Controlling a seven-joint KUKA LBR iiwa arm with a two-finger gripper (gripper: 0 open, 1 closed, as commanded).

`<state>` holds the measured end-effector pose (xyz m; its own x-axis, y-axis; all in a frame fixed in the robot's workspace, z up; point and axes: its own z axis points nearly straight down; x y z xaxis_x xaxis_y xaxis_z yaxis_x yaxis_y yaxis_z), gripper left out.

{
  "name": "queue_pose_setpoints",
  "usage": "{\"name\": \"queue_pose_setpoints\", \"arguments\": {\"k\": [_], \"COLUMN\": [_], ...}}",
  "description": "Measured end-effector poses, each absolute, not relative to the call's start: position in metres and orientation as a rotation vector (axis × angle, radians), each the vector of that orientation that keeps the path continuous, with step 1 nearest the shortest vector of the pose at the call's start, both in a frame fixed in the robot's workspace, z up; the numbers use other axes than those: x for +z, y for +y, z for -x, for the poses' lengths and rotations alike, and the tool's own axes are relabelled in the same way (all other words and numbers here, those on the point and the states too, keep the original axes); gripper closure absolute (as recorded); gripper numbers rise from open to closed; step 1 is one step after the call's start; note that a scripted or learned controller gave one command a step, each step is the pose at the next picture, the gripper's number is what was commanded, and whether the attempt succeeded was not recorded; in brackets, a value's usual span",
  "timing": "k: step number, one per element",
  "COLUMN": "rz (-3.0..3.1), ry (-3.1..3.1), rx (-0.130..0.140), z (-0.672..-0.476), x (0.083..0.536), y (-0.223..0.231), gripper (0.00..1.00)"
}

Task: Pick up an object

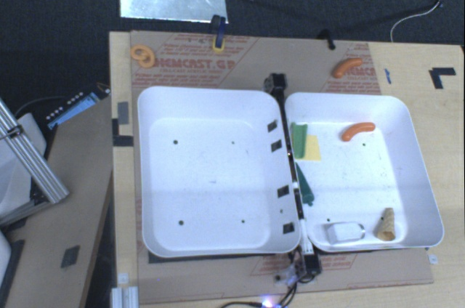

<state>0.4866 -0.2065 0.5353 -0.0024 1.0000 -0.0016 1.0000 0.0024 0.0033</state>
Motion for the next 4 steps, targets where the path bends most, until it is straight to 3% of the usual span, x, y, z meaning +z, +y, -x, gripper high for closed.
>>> {"name": "queue_pose_setpoints", "arguments": {"k": [4], "rz": [-2.216], "ry": [2.222], "rx": [0.002], "z": [-0.4866], "x": [0.5353], "y": [-0.2065], "gripper": [1.00]}}
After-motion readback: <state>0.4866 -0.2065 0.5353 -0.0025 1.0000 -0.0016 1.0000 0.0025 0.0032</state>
